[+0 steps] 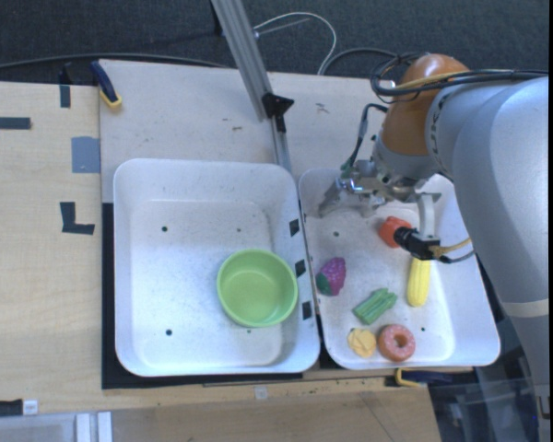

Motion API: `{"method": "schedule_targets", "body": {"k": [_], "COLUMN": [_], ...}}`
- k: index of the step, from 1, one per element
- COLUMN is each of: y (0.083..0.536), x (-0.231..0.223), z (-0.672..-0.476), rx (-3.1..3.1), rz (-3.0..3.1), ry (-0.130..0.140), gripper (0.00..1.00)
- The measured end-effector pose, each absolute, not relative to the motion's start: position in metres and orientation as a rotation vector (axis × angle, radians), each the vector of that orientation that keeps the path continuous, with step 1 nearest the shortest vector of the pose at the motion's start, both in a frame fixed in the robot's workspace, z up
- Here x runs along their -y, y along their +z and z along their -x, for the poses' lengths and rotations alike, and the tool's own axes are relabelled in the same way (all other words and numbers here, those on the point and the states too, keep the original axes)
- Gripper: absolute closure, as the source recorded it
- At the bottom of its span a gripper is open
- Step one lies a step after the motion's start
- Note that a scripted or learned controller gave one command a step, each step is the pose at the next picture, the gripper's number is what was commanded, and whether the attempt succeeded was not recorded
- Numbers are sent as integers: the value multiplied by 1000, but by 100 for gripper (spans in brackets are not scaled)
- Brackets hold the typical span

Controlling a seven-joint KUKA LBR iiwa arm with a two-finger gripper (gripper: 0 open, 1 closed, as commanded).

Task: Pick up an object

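Observation:
My gripper [378,208] hangs over the back of the right bin [470,339], open, with one finger [328,202] toward the bin's left wall and the other finger [429,213] to the right. Nothing sits between them. A small red-orange piece [393,230] lies just in front of the gripper. Further forward are a yellow corn cob [418,282], a purple toy with a green stem [332,274], a green pod [375,304], a yellow lump [361,342] and a pink-orange donut [396,341].
A green bowl [256,287] stands in the front right part of the left bin [147,247]. A grey pole [244,44] slants down to the gap between the bins. The arm's grey body [507,182] covers the right bin's right side.

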State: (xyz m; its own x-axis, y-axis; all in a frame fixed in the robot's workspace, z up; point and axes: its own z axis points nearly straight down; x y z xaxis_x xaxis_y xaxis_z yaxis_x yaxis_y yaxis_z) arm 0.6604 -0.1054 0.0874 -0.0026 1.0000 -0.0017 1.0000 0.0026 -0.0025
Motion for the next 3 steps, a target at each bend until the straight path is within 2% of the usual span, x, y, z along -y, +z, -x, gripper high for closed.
{"method": "schedule_targets", "body": {"k": [1, 3], "y": [98, 193], "x": [105, 95], "z": [-661, -676], "rx": [2226, 2227], "rz": [2216, 2220], "ry": [4, -4], "gripper": [100, 100]}}
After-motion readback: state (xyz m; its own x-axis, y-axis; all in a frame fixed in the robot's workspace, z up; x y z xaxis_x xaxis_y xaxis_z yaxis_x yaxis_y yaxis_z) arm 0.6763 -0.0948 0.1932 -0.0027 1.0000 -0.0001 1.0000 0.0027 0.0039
